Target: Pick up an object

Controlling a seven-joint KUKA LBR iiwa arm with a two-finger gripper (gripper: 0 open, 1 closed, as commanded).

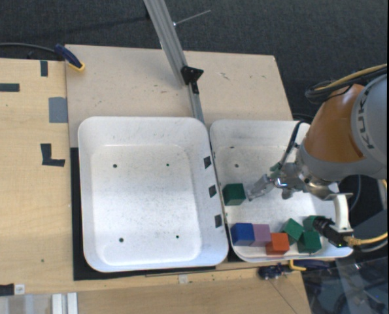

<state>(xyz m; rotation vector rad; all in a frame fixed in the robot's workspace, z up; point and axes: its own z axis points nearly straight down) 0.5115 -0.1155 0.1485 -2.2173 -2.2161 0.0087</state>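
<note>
Nothing picked up yet, by the look of it. Down low in the right bin [259, 133], the claw [258, 188], with no block seen between its tips. Spread or pressed together, too blurry to tell. Just left of the claw, almost touching, a dark green block [233, 193]. Below the claw, along the bin's near wall, a blue block [242, 233], purple block [261, 233], orange block [279, 242] and two more green blocks [301, 234]. Grabbing and lifting left to do.

— how's my view of the bench?
— evenly lit from overhead, soft and a bit dim. the two white bins [142, 195] are brightest, without glare. my arm [335, 142] casts only a faint shadow — the whole picture is slightly soft and grainy.
</note>
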